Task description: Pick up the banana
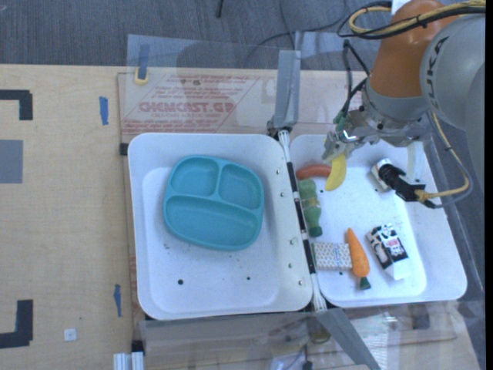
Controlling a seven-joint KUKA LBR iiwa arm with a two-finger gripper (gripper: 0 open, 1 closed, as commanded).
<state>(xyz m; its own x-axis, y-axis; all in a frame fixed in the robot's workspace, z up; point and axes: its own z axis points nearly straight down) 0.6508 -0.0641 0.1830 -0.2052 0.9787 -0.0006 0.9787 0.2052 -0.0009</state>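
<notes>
— Gripper [340, 146] is seen over the right bin [443, 280], at its far side. Can a hold be seen?

— Yes. The banana [336, 174] is pinched by its top end and hangs down, next to a red sausage [311, 171].

— What else is seen?

— A carrot [357, 255] is laid in that bin. A blue plate [213, 203] is laid in the left bin [154, 284].

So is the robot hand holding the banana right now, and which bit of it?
It looks so. The gripper sits on the top end of the banana, which hangs below it over the right bin. The exact pinch point is hidden.
</notes>
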